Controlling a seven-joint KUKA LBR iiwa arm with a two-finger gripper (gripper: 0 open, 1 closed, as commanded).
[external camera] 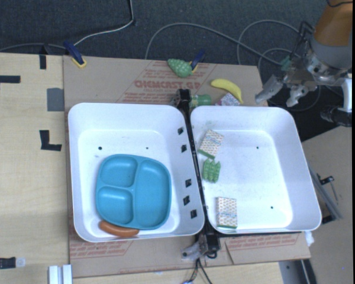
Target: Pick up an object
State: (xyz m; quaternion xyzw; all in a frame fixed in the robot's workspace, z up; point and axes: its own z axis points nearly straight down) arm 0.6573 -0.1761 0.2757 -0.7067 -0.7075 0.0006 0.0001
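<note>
Desk left side: bare light wood desk (23, 176) with a few black tape marks, then a brown cardboard sheet (148, 81) sitting under both bins.

Left bin (83, 123): a blue divided plate (133, 191) takes up the lower middle, and an orange sausage-looking thing (118, 229) lies right against its bottom edge near the bin's front wall. Top half of this bin is wide open floor.

Divider: the two bins butt up along a black clip strip (188, 158).

Right bin (284, 158): three small things all hug the left wall. A patterned packet (212, 143) up top, a green bumpy piece (211, 171) just below it, and another patterned packet (226, 212) near the front corner. The middle and right of this bin are free floor.

Behind the bins: a green toy (180, 67) and a yellow banana (226, 89) lie on the cardboard, with a small packet (229, 100) just beside the banana.

Tool (282, 93): sits outside the right bin, just past its back right corner, fingers spread apart and gripping nothing, touching nothing I can see. Well apart from the three things in the bin.

Room: dark carpet (59, 10) along the top with grey cables (130, 5) looping over it.
</note>
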